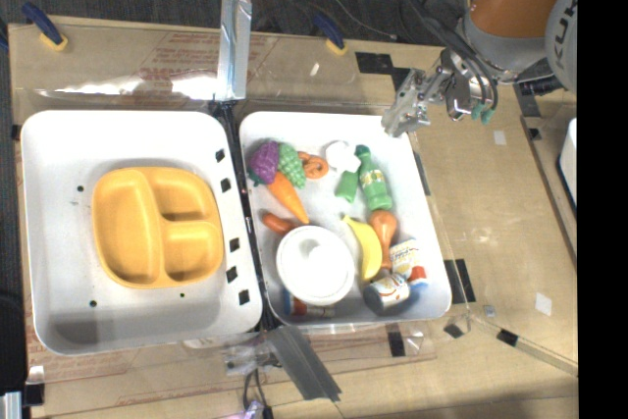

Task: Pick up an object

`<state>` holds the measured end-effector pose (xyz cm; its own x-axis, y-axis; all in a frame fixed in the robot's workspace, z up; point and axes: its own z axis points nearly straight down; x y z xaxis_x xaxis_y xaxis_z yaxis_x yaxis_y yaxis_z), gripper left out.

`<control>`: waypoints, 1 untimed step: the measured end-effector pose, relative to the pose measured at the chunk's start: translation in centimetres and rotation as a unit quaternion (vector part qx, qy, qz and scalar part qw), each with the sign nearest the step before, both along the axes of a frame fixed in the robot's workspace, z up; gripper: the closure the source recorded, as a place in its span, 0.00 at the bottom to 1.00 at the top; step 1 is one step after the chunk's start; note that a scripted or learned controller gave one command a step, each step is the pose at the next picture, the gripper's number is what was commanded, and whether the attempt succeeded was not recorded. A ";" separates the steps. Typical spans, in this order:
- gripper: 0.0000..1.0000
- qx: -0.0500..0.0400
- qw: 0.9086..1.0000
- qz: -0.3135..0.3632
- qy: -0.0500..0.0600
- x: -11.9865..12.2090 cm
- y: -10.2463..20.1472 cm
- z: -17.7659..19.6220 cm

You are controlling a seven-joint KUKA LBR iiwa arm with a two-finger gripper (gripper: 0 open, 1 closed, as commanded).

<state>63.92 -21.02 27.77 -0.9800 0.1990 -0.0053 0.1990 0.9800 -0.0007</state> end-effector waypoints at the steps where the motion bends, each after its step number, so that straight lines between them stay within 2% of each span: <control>1: 1.00 0.001 0.998 0.067 0.003 1.2 0.2 -5.1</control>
<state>65.14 -20.79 22.64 -0.9978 0.0660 0.0005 0.0660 0.9978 0.0004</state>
